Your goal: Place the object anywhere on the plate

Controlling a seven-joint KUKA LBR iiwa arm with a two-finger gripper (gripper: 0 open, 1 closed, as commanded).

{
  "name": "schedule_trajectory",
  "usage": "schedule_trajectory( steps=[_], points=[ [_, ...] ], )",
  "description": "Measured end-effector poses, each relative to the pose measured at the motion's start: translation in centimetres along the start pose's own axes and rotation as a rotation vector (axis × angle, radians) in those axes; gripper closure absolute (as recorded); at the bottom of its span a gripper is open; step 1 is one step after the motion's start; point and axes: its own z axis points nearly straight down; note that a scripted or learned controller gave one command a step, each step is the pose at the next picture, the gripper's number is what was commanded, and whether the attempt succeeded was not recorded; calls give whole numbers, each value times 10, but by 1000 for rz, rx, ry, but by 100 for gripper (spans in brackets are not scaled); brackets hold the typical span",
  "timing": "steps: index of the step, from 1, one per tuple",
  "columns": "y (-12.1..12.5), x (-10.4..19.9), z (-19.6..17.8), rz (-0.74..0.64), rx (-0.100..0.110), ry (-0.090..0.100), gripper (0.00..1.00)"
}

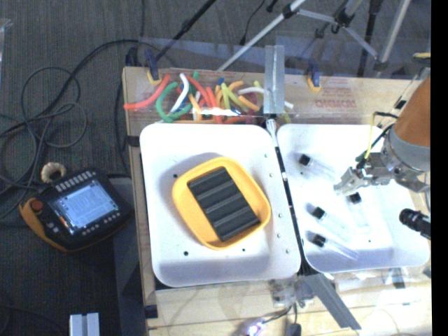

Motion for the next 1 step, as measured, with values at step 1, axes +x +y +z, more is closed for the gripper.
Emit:
schedule_trajectory(
  steps=[1],
  points=[
    [0,0,0,0,0,0,0]
  ],
)
